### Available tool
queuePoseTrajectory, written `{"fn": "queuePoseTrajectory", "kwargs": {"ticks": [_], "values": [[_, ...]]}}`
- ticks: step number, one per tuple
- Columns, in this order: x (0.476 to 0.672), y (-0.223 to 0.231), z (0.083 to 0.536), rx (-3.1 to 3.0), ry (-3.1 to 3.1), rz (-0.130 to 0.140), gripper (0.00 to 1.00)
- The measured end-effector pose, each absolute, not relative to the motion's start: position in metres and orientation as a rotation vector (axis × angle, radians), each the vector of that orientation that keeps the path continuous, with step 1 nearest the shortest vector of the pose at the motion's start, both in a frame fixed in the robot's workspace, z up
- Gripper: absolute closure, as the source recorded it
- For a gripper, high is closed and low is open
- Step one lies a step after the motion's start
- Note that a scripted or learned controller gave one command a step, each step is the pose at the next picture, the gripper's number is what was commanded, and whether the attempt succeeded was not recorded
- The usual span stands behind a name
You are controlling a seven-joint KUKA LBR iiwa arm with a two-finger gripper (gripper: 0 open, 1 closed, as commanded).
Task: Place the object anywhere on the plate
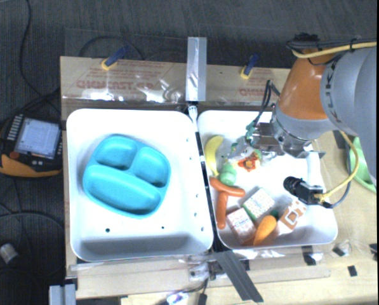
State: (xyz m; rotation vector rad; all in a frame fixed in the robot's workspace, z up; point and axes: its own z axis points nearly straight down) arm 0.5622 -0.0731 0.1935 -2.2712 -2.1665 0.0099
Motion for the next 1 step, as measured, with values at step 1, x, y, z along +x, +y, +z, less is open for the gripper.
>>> {"fn": "queuePoseTrajectory", "kwargs": {"ticks": [1], "values": [[0.6236, -0.0025, 0.1798, -2.018, -2.404, 0.01, 1.0]]}}
